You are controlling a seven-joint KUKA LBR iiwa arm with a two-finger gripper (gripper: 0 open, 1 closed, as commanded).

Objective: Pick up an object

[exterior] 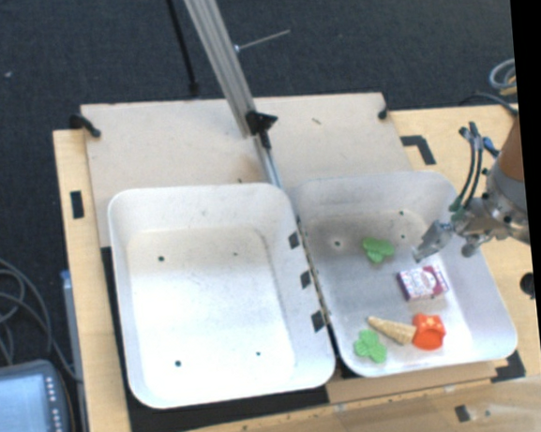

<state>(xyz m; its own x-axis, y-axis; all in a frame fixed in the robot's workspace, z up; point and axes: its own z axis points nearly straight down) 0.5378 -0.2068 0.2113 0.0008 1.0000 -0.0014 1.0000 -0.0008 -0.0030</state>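
Purple carton: a small purple and white box-shaped carton (pixel 422 283) lies on the floor of the right white bin (pixel 346 215), toward its right side, just below the end effector and not touching it as far as can be seen.
Green pieces: a small green leafy plastic piece (pixel 378 249) lies up and to the left of the carton, near the bin's middle; a second green clover-shaped piece (pixel 369 346) lies near the bin's front edge.
Cone: a tan cone-shaped piece (pixel 388 330) lies between the clover piece and an orange-red rounded piece (pixel 428 332), its wide end touching the orange one (both sit below the carton, near the front edge).
End effector: the grey end effector (pixel 437 239) hangs over the right bin's right half, above the carton; nothing shows between its fingers, and whether they are spread or closed cannot be told.
Arm: the orange band (pixel 511 150) shows at the right.
Left bin: the left white bin (pixel 135 222) sits beside the right one, their rims touching.
Table: the pale wooden table (pixel 90 301) carries both bins, and a metal pole (pixel 221 55) rises from its back edge.
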